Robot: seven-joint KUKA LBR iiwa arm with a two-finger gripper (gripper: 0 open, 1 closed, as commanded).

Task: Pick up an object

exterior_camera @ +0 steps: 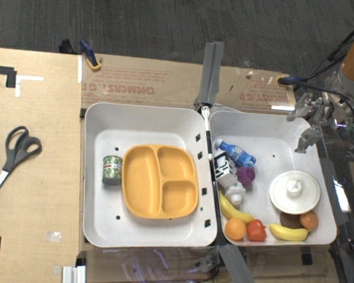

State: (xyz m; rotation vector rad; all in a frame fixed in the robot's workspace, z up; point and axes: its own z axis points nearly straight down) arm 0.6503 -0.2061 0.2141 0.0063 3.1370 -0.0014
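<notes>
Gripper (307, 129) sits over the right bin's (273, 127) back-right corner, metal fingers pointing down toward the rim; can't tell if apart or together, nothing seen between them. Arm's orange band at the view's top right w/ black cables.

Right bin contents: blue bottle (236, 152) near the left wall, lying on its side, label text too small to read. Purple item (245, 175) just beside it. White bottle (230, 178) w/ black-white label along the left wall, print unreadable. Banana (235, 211) curved below it, orange fruit (235, 229) and red tomato-like fruit (256, 230) at the front edge, touching each other. Second banana (287, 232) at front, toward the right corner. White round lid w/ knob (294, 191) mid-right, brown item (292, 221) and small orange ball (308, 221) just in front of it.

Left bin (94, 222): yellow 3-compartment plate (160, 181) in the center, green can (112, 169) touching its left edge, label not legible.

Cardboard (138, 85) behind the bins, red print upside down, brand not clearly readable. Scissors (11, 155) on the bench (29, 218) near its left edge. Blue clamp (89, 53) at the cardboard's back-left corner.
</notes>
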